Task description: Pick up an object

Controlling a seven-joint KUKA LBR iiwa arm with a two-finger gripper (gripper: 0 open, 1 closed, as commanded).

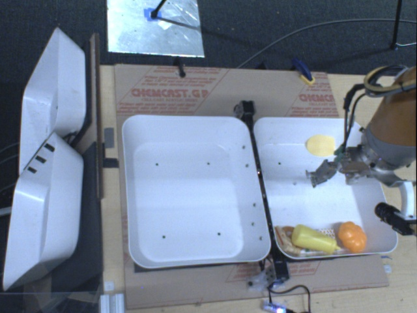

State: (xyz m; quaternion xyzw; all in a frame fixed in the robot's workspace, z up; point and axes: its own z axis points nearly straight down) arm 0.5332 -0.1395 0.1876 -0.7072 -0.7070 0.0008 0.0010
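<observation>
End effector (320,173) hovering mid right bin (287,145), grip state can't tell.
Risk: closing on bare floor, w/ yellow disc (320,145) and orange ball (352,236) both well apart.

The arm (391,126) is seen entering from three o'clock, its orange band above the wrist. The gripper (320,175) is extended toward nine o'clock, tilted slightly downward.

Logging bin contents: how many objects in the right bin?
3 clearly: pale yellow disc near the far wall, yellow bottle-like item and orange ball along the near wall. Something may hide under the bottle.
</observation>
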